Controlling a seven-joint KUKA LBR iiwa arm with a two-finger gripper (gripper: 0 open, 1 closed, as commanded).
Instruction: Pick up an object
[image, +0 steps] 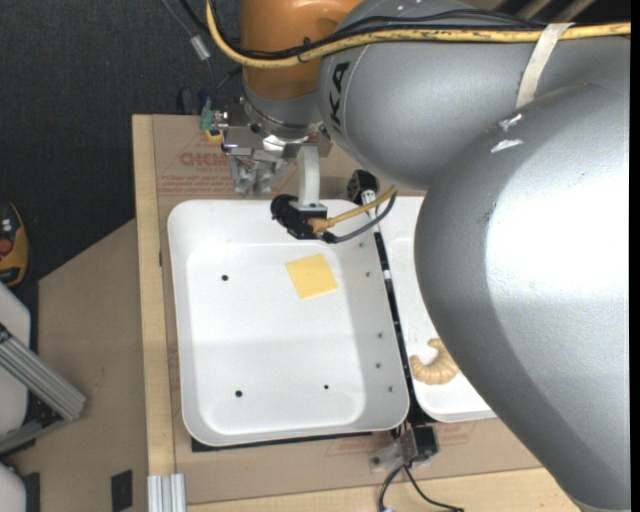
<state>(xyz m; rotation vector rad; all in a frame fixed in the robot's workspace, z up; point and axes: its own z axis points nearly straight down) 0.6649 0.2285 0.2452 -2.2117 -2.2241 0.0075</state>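
The arm (480, 150) reaches across the right bin (440, 405); its gripper (250, 180) hangs above the left bin's (200, 400) far rim, its grip unreadable. A yellow square (312, 276) lies inside that bin; a croissant (436, 366) lies in the right bin.

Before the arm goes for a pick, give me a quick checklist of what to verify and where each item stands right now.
1. Target in view: ok. A yellow square lies flat in the left bin.
2. Target unobstructed: ok. Nothing rests on it.
3. End effector over the target: not ok. It sits above the bin's far rim, beyond the square.
4. End effector holding nothing: cannot tell.
5. Cable away from the target: ok. It hangs near the far rim.
6. Other candidate: ok. A tan curled piece lies in the right bin, partly under the arm.
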